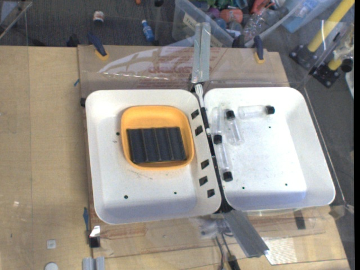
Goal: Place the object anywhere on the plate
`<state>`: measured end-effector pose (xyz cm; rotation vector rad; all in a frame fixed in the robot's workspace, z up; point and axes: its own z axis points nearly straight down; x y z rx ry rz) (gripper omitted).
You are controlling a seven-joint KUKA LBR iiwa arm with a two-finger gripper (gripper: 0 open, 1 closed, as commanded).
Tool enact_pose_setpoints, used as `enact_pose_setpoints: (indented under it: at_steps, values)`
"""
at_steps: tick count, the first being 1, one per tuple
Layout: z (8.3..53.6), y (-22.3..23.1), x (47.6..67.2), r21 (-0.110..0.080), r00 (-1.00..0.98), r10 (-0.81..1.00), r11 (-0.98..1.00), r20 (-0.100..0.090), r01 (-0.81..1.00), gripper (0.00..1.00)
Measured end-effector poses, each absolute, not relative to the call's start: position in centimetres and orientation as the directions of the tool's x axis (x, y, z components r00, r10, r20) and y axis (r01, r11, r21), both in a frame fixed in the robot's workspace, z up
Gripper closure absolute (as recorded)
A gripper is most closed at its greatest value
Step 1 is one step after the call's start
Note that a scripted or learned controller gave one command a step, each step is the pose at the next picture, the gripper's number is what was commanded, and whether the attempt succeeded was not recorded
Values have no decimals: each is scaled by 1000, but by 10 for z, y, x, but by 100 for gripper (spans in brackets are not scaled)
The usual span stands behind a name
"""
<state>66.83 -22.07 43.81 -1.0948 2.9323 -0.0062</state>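
An orange square plate (pixel 154 111) lies in the left white bin (pixel 107 179), toward its middle. A black ridged slab (pixel 157 145) rests flat on the plate, covering its lower half. In the right white bin (pixel 275 167), several clear plastic bottles with black caps lie near the left wall: one (pixel 251 112) points right at the back, another (pixel 232 129) lies below it, and a third (pixel 224 161) runs along the divider.
A row of black tabs (pixel 203 148) marks the ridge between the two bins. A metal bar (pixel 201 52) stands behind that ridge. A clear tub of colourful toys (pixel 242 7) sits beyond the bench at the back.
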Motion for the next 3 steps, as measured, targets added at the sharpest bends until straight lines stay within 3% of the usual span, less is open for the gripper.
enact_pose_setpoints:
  at_steps: [2, 3]
  values:
    - [438, -221, 668, -11, -248, -969, 248, -5, -969, 100]
    - [437, -221, 668, -11, 42, -999, -42, -2, -999, 100]
